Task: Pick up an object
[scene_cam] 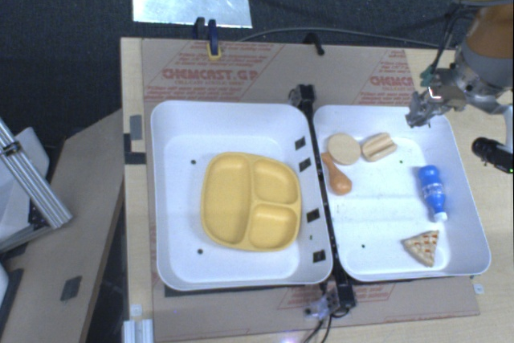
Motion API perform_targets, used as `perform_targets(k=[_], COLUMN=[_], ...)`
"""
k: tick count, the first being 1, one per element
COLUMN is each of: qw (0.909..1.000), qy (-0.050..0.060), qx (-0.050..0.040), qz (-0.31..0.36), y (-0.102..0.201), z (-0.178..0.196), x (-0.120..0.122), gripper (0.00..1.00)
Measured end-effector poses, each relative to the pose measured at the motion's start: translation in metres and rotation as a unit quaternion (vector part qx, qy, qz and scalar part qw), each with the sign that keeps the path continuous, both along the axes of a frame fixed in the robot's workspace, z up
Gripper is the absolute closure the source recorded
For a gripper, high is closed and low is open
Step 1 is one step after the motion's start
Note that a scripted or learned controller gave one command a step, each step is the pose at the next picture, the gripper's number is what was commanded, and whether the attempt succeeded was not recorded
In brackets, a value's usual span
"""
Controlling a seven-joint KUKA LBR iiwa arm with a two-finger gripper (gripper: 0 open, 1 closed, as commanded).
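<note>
1. Camera view, fixed above the tabletop [96, 165], looks down on two white bins side by side, with the claw [419, 112] hanging over the back edge of the right bin [458, 173].
2. Whether the claw is spread or pressed together I cannot tell; it is small and dark at this angle, and nothing shows between its tips.
3. No single target is set, so every loose item in the right bin is a candidate, and all of them lie forward of the claw, toward the near rim.
4. Nearest is the bread roll [378, 146], just forward and left of the claw, its long axis running roughly left to right with a slight tilt.
5. Touching or almost touching the roll, farther left, is a round tan cookie [344, 149], and beyond that an orange carrot-like piece [337, 175] with its long axis pointing away from the claw along the divider.
6. The blue bottle [430, 190] lies nearly straight forward of the claw, long axis running front to back, white cap toward the near rim.
7. The pizza slice [422, 246] sits farthest forward.
8. The yellow divided plate [250, 201] is well to the left in the other bin [173, 173].
9. My judgement: the roll asks for the shortest move, with the fingers closing across its short width.
</note>
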State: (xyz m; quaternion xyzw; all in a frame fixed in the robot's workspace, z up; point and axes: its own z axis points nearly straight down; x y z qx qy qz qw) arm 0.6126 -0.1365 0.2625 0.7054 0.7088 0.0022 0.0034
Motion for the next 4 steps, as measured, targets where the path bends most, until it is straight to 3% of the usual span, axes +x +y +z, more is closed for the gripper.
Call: perform_targets(k=[2, 4], qw=[1.0000, 1.0000], qy=[0.003, 0.004], qx=[0.0018, 0.0013], qz=[0.003, 0.002], y=[0.114, 0.203], z=[0.004, -0.013], x=[-0.018, -0.051], gripper=[1.00, 1.00])
